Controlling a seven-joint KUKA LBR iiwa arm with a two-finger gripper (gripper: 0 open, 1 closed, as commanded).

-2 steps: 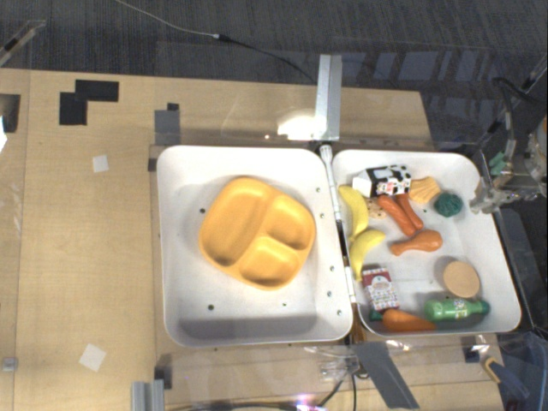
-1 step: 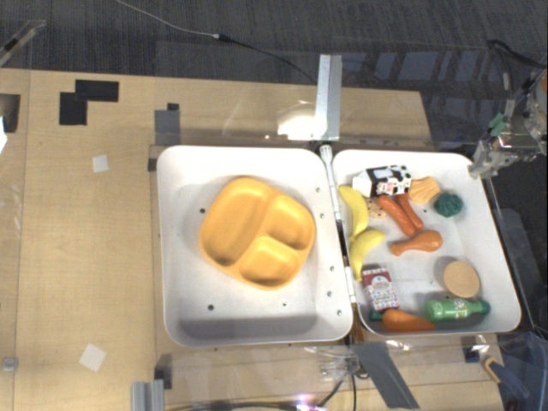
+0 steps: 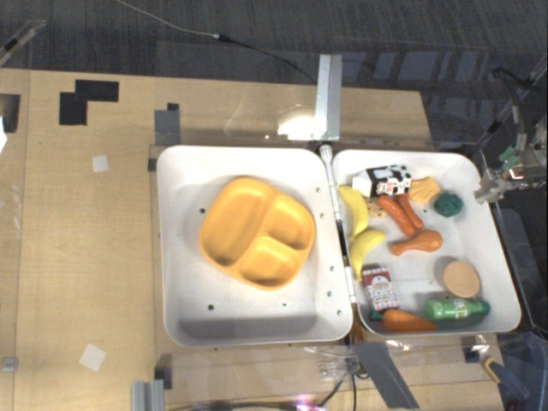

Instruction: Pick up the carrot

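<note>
The carrot is a short orange piece lying flat at the front edge of the right bin. Its thick end touches a green bottle lying on its side, and a small red packet lies just behind it. Nothing covers the carrot from above. A second orange-red stick, darker and longer, lies slantwise near the back of the same bin.
The right bin also holds two bananas, a brown drumstick, a tan disc, a cow-patterned box, a bread piece and a green lump. A yellow divided plate sits in the left bin.
</note>
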